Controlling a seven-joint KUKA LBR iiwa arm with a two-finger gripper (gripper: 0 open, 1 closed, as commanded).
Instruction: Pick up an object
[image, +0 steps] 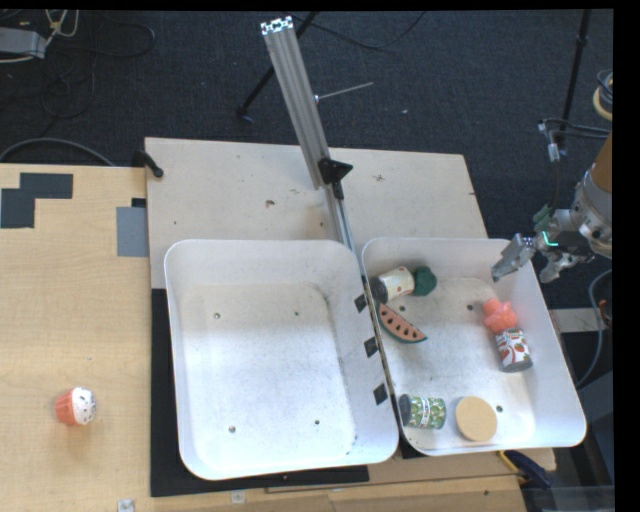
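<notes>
- The bench (250, 195) carries two white bins: left bin (200, 262) and right bin (560, 400), side by side.
- A small orange-and-white toy (75, 407) lies at its left.

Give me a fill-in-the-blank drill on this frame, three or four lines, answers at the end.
1. The watermelon slice lies in the ____ bin.
2. The tan round disc sits just right of the ____ can.
3. The small red-and-white toy rests outside both bins, on the ____ board at the view's left.
4. The end effector hovers over the right bin's ____ corner.

Answers: right; green; wooden; upper right
</notes>
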